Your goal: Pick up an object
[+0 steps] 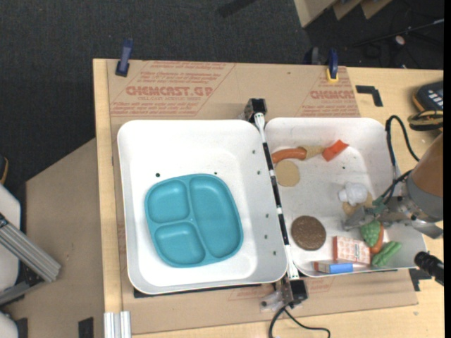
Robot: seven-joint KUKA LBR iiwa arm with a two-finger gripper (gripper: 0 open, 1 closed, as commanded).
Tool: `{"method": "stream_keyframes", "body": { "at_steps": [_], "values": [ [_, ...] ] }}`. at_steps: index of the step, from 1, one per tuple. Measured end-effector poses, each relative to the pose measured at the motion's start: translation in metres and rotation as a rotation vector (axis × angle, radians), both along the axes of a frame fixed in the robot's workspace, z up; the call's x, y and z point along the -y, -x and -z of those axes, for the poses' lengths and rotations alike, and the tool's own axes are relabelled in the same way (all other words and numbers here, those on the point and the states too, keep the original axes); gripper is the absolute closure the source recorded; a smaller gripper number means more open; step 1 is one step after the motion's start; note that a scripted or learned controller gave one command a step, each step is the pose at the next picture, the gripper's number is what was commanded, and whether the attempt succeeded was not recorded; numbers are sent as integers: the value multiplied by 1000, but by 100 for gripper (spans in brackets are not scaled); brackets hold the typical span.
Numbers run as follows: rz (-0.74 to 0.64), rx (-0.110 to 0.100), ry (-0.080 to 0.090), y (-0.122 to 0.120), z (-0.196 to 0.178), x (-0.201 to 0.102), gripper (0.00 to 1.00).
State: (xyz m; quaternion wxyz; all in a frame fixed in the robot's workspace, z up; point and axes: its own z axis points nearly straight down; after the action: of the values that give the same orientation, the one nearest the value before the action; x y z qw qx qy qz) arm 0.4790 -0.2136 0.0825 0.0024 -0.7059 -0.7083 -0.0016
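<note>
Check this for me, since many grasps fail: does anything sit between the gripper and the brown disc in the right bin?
Nothing visible does. The gripper hangs right of the brown disc, with bare bin floor between them; the pink carton lies nearer the camera, off that line.

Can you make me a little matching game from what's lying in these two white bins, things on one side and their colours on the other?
Things:
1. divided plate
2. round cookie
3. hot dog
4. small wedge

Colours:
A. dark brown
B. orange-red, in the right bin's far part
C. teal
D. orange sausage in a pale bun

Pairs: 1-C, 2-A, 3-D, 4-B
</note>
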Motion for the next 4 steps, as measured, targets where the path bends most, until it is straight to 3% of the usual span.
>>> {"method": "stream_keyframes", "body": {
  "at_steps": [1, 2, 3, 4],
  "values": [
    [-4, 6, 6, -56, -2, -37, 0],
    [2, 5, 8, -53, -13, -34, 100],
    [3, 4, 8, -53, -12, -34, 0],
    [-4, 6, 6, -116, -2, -91, 0]
  ]
}}
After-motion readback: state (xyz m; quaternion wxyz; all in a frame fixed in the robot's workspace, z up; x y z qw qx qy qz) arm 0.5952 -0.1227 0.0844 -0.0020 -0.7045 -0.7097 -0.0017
